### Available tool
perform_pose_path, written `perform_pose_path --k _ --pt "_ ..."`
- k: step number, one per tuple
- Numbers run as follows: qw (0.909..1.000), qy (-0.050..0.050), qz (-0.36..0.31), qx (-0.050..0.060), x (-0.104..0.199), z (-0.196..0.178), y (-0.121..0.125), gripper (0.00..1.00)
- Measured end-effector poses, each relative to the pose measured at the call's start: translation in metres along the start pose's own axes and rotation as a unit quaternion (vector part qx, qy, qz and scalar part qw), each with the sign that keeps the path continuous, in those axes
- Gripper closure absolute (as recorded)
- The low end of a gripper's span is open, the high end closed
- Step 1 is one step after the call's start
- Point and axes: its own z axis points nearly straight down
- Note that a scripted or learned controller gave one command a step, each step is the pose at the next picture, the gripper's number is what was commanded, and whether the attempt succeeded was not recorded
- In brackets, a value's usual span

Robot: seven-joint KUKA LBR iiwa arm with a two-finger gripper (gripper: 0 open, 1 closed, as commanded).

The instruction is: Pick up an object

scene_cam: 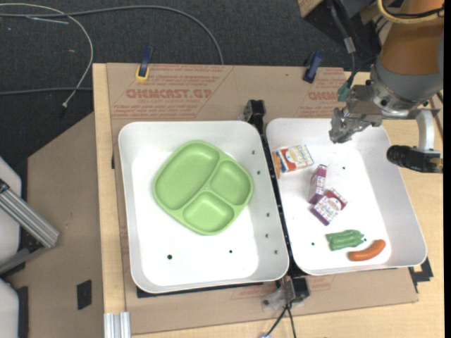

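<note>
Two bins sit side by side — the right bin (402,189) holds a purple carton (327,205). Gripper (342,130) hovers over that bin's far edge, well apart from the carton — finger state I cannot tell.

The lime-green three-compartment plastic plate (203,186) fills the left white bin's (134,189) centre; bare floor rings it, widest along the lower edge.

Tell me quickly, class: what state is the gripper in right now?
Gripper: cannot be told; it hangs over the right bin, nothing visibly held.
</note>
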Motion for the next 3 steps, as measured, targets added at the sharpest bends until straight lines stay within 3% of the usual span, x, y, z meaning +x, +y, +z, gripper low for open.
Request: perform_pose_path --k 2,3 --pt "1.0000 0.000 0.000 0.001 0.097 0.019 -0.051 1.00" --pt "1.0000 0.000 0.000 0.001 0.147 0.027 -0.065 1.00"
